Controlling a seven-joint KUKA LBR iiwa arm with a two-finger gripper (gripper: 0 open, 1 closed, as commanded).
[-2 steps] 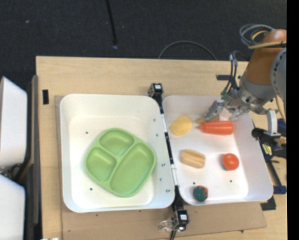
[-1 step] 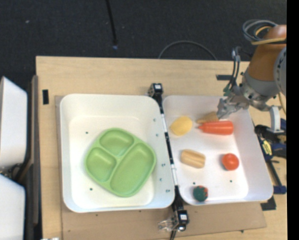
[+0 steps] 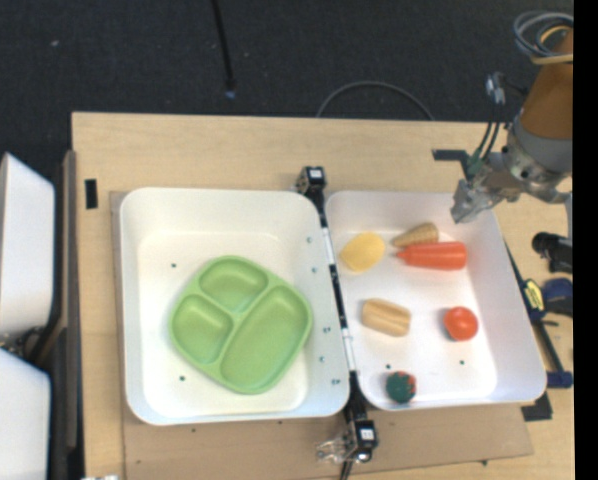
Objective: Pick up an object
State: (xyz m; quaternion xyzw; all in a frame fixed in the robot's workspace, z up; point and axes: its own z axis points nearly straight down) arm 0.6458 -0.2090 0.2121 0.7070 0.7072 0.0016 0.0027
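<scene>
Nearest the camera, at the front edge of the right bin (image 3: 509,388), sits a small dark green and red ball-like piece (image 3: 400,387). Behind it lie a tan bread-like roll (image 3: 386,317) and a small red tomato-like piece (image 3: 461,323). Farther back are a yellow lemon-shaped piece (image 3: 362,252), a long orange carrot (image 3: 434,256) and a small tan piece (image 3: 416,234) that touches the carrot's back edge. That makes 6 candidates, all in the right bin. The left bin (image 3: 139,298) holds a green divided plate (image 3: 241,323) with 3 compartments. Both bins rest on the wooden worktop (image 3: 179,148).

Risk, as I judge it: the end effector (image 3: 469,206) hangs over the bin's back right corner, near the rim, so a straight descent could strike the wall or close on nothing. If it goes for the carrot, the tan piece pressed against it could be nudged or pinched along with it. The rounded pieces look likely to roll or squirt out from an off-centre squeeze.

From this slanted view I cannot tell whether the end effector is apart or together. It appears to touch none of the pieces and nothing is seen between its tips.
</scene>
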